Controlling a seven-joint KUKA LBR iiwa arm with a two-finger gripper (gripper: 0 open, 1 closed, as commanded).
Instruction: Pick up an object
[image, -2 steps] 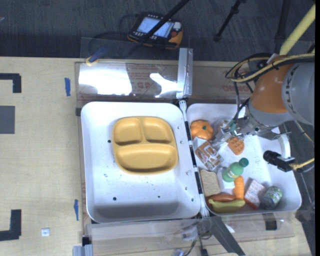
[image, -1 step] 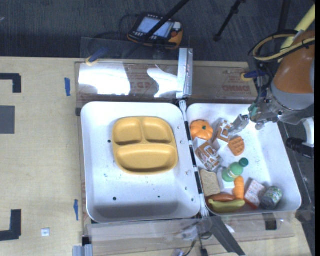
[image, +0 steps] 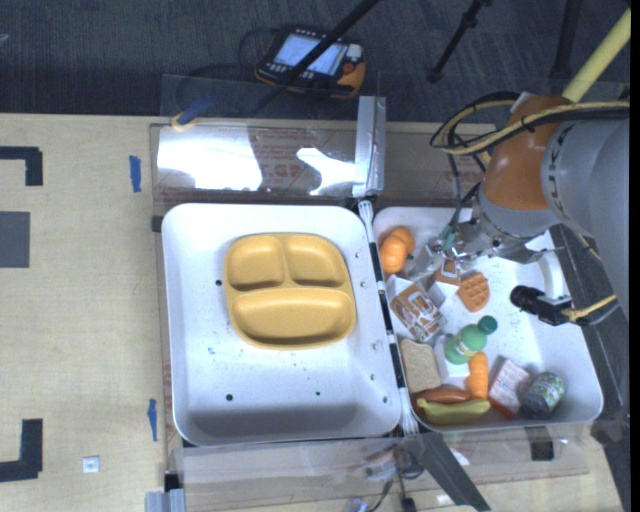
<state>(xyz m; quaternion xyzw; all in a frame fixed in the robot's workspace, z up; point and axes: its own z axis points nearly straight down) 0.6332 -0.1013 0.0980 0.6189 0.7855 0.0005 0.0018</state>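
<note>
Item 1, gripper: reaching down into the far part of the right bin from the grey arm with its orange band. Whether it is apart or together I cannot tell; the wrist is covering the tip, and nothing is showing as held.

Item 2, orange fruit: lying just left of the gripper, against the bin's left wall.

Item 3, waffle-patterned piece: sitting just near of the gripper, with a patterned packet to its left.

Item 4, green bottle: lying nearer, mid-bin, touching a carrot.

Item 5, bread slice: resting by the left wall, with a red and yellow-green piece along the near wall.

Item 6, white packet and dark round object: occupying the near right corner.

Item 7, left bin: carrying a yellow divided tray.

Handling judgement: the pick is appearing to be at the descent stage, over the crowded far-left cluster. The likeliest candidates are the orange fruit and the waffle-patterned piece. Doing it well is calling for centring on one item alone, coming straight down, closing fully before lifting, and rising slowly. The risk is nudging neighbours or pinching two pieces, as the items are lying close together.
</note>
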